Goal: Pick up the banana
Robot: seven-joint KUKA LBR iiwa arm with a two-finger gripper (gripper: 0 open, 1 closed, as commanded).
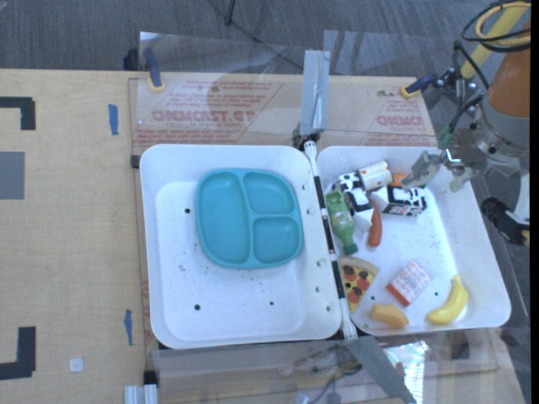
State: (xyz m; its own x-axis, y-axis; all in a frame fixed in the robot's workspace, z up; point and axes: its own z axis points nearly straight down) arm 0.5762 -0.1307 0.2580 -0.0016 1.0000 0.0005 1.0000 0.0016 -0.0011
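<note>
The yellow banana [449,301] lies curved and on its side at the lower right of the frame, tips pointing up and left.

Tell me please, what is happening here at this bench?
A robot arm reaches in from the right, and its end effector is above the far side of the right bin, near a black-and-white toy. The banana lies untouched in that bin's near right corner. A teal divided plate sits in the left bin.

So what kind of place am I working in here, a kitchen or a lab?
Most likely a robotics lab bench, not a kitchen: two white bins sit on a wooden bench, the food such as the banana looks like toys, and cables hang beside the arm.
</note>
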